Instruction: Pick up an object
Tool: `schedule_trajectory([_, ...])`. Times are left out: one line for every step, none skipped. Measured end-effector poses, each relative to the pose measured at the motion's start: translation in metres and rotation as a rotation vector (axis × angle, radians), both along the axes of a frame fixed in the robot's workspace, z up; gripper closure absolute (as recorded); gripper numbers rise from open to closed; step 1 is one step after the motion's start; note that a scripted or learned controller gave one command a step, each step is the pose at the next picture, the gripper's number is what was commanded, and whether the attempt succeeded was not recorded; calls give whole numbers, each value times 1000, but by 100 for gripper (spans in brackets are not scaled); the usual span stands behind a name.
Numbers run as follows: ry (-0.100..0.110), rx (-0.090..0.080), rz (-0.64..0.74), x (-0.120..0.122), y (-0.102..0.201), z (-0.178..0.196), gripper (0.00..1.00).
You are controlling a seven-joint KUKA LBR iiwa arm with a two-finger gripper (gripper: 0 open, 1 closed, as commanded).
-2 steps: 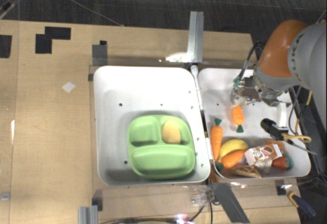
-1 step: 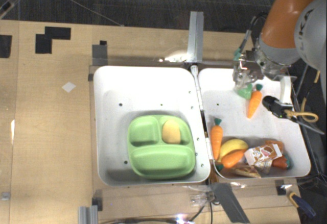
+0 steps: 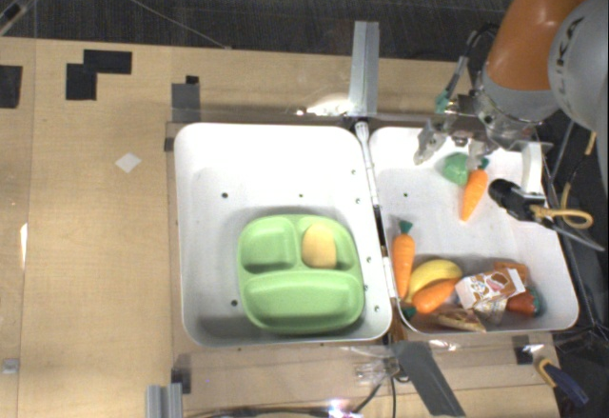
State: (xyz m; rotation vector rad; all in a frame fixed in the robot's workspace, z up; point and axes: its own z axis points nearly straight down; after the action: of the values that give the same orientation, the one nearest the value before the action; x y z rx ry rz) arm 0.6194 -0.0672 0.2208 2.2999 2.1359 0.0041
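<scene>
Camera view: table (image 3: 86, 245) w/ two white bins side by side. Left bin (image 3: 205, 216) holds a green divided tray (image 3: 285, 297), and a round yellow fruit (image 3: 321, 245) sits in the tray's upper right compartment. Right bin (image 3: 428, 207) has most of the items. Arm (image 3: 538, 35) reaches in from the right, over the far part of the right bin.

Tool (image 3: 453, 157) is low over that bin w/ fingers apart. One sits on each side of the green leafy end of a carrot (image 3: 474, 194). Nothing is clamped and the carrot looks to be lying on the bin floor, tip pointing toward the near side.

Rest of right bin, along the near wall:
- banana (image 3: 436, 271)
- snack packet (image 3: 490, 289), just right of the banana
- second carrot (image 3: 403, 259), by the wall shared w/ the left bin
- small orange piece (image 3: 433, 295), touching the banana

Progress: approx at pre-grasp, tool lined up on the far carrot, prob the target. Approach looks done. Left to do: close on the carrot and lift it clear of the bin. No pick made so far, judging by the gap.
</scene>
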Motion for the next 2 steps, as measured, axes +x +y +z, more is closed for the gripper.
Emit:
schedule_trajectory([2, -1, 84, 1, -60, -46, 0])
schedule_trajectory([2, 0, 123, 8, -78, -98, 0])
